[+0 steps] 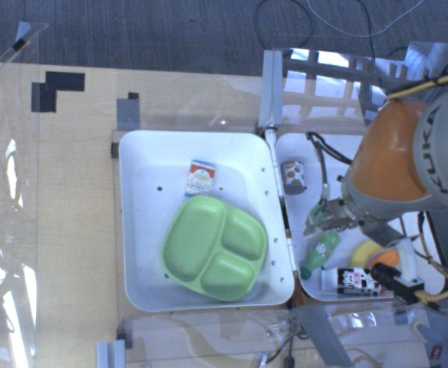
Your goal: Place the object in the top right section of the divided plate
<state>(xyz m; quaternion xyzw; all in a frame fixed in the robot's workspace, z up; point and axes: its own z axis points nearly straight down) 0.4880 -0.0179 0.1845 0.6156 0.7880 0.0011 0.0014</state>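
Observation:
A light green divided plate (215, 248) with three sections lies tilted in the left bin (143, 205). My gripper (325, 218) hangs low over the right bin (301, 148), just above a green bottle (318, 254) lying near that bin's left wall. The arm's grey and orange wrist (396, 156) covers much of the right bin. No object shows between the fingers.
A small white and blue box (201, 179) lies in the left bin behind the plate. The right bin also holds a small can (294, 175), a yellow item (366, 251), an orange item (386, 257) and a white and black box (350, 280). Cables run over the right bin.

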